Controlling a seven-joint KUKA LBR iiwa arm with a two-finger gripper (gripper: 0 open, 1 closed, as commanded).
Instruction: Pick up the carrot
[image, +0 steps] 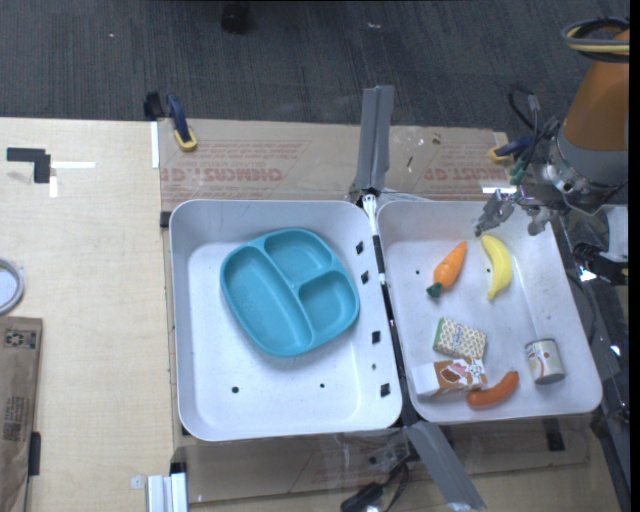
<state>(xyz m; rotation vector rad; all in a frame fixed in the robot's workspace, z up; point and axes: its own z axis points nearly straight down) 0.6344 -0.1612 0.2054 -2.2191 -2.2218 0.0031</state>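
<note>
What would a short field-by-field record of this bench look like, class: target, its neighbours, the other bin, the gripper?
target: carrot, right bin, lying free
neighbours: banana beside it; snack packet, box, sausage, can nearer the front
left bin: blue divided plate
gripper: above the right bin's far edge, near the banana

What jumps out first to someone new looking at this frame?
The big turquoise plastic divided plate dominates the left white bin. Next comes the cluster in the right white bin: a small orange carrot with a green top lying beside a yellow banana near the far side. The end effector hovers over that bin's far edge, just beyond the banana.
</note>
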